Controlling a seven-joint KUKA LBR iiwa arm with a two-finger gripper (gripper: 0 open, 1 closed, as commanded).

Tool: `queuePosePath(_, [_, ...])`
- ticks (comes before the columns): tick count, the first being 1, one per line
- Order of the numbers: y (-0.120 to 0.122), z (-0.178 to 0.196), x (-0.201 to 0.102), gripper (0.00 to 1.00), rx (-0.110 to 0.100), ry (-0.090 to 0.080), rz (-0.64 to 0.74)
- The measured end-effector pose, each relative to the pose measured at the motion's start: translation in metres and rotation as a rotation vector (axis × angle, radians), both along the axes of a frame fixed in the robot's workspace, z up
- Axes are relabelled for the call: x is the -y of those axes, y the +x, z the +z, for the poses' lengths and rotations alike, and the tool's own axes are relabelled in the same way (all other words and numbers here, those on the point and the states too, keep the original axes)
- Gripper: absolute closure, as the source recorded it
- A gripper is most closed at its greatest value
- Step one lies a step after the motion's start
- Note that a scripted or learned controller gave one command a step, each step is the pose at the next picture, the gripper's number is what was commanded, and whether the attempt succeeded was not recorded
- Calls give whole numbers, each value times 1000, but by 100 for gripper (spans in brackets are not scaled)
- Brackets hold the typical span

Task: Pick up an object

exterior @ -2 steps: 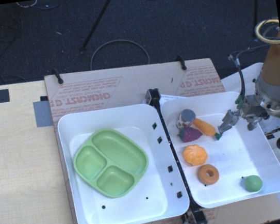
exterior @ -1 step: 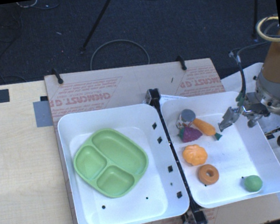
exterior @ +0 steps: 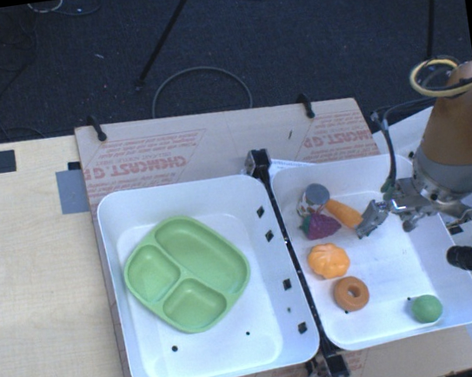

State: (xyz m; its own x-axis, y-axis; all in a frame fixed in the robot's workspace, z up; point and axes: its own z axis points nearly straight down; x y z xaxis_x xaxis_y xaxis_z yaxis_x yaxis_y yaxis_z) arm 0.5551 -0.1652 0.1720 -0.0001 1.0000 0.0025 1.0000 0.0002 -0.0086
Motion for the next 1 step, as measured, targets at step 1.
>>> queuePosePath(1, [-1,-62,6,0,0,0,0])
